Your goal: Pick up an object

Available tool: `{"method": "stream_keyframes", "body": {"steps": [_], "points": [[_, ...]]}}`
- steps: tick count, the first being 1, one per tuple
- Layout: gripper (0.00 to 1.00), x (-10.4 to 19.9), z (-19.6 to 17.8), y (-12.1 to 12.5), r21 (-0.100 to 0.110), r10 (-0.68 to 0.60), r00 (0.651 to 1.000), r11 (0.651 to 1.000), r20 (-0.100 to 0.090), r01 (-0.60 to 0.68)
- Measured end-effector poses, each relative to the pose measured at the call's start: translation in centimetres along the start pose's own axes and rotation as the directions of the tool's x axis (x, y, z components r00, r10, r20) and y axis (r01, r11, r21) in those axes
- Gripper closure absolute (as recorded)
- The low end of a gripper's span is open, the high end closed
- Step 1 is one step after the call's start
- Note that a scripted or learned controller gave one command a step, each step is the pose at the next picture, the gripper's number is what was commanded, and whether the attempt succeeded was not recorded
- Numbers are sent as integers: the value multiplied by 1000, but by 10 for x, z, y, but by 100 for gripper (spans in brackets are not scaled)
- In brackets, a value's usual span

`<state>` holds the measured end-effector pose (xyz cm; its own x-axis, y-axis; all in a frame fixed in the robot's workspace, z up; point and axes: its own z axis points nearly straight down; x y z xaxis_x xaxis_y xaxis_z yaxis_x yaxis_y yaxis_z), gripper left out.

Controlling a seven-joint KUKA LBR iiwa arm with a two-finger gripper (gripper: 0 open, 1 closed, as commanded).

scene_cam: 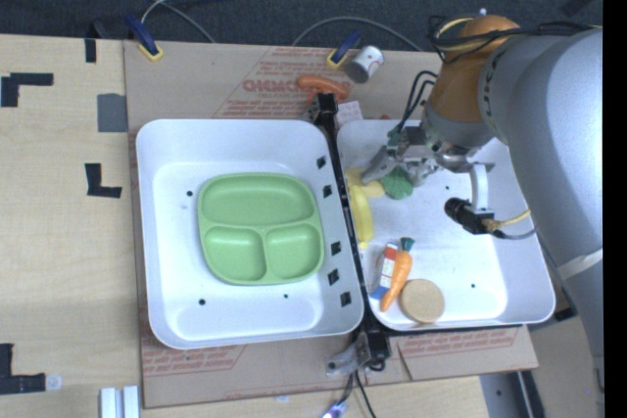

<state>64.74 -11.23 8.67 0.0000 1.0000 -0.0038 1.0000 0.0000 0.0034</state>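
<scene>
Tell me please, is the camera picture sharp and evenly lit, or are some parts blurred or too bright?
In the camera view, light is even and soft, with only faint shadows inside the white bins; the green divided plate and toy carrot look fairly sharp; the grey arm, close to the lens, is soft and pale; the gripper near the green object is slightly blurred, so details there are unclear.

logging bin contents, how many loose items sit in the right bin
4: a green item under the tool, a banana by the divider, a carrot and a round cookie near the front. The arm may hide more.
</scene>
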Motion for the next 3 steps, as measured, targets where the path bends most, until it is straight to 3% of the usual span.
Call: {"method": "stream_keyframes", "body": {"steps": [1, 2, 3], "points": [[0, -36, 0, 22, -1, -1, 1000, 1000, -1, 1], [0, -23, 0, -6, 0, -1, 1000, 1000, -1, 1], [100, -23, -10, -6, 0, -2, 1000, 1000, -1, 2]]}}
